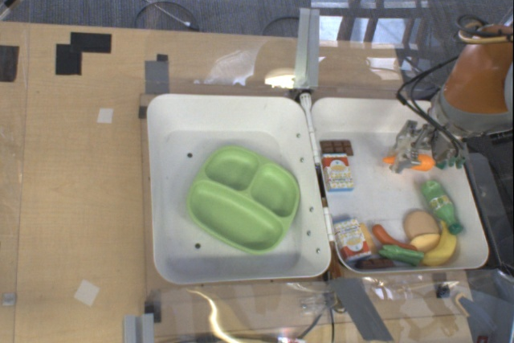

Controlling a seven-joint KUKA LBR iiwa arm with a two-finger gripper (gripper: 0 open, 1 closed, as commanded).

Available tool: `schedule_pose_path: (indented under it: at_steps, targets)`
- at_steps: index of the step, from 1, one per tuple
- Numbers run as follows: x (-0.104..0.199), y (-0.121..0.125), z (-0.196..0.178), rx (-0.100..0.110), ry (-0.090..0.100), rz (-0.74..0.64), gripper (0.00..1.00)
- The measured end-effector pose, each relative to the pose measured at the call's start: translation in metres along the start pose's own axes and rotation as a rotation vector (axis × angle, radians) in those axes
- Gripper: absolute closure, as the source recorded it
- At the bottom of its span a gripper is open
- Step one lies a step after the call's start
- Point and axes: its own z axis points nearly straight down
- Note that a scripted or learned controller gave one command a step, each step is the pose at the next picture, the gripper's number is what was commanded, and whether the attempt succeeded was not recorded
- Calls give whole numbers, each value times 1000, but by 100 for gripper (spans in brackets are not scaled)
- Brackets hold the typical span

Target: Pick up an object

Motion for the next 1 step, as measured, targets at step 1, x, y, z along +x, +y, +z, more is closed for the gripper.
schedule_pose_path:
  at_steps: [1]
  targets:
    - [-33,33,-141,-1,-5,20,100]
